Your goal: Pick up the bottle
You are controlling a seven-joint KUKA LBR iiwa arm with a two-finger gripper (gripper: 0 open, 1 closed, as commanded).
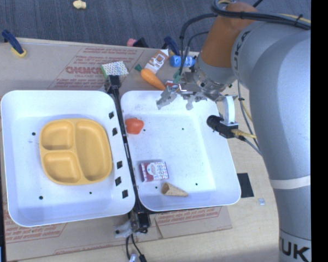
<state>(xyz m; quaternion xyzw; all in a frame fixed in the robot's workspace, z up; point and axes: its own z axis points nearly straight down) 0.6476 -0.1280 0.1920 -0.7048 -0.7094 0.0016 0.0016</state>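
Hidden or unclear: the arm [273, 91] fills the 3 o'clock side and covers the bench and the right edge of the right bin there; its wrist hides the top of the gripper.
Gripper [176, 99]: it hangs over the far rim of the right bin, at about 1 o'clock from the middle of the view. Two pale fingers stand apart at a middling spread, with nothing between them.
Bottle [155, 62]: small, white with an orange label, lying on the cardboard beyond the bins at 12 o'clock, just up and left of the gripper and apart from it. Its details are too small to read.
Carrot-like piece [152, 78]: orange, lying just below the bottle on the cardboard, near the rim of the right bin.
Blue object [178, 60]: beside the bottle toward 1 o'clock, partly behind the wrist; what it is I cannot tell.
Left bin [16, 162]: holds a yellow divided plate [75, 150] with three compartments, lying flat toward the middle.
Right bin [208, 162]: holds a red tomato-like piece [134, 125] at its 9 o'clock wall, a small red and white carton [153, 171] toward 6 o'clock, and a tan cone [174, 190] just below the carton near the front rim.
Cardboard sheet [71, 64]: lies under both bins, with red print on it.
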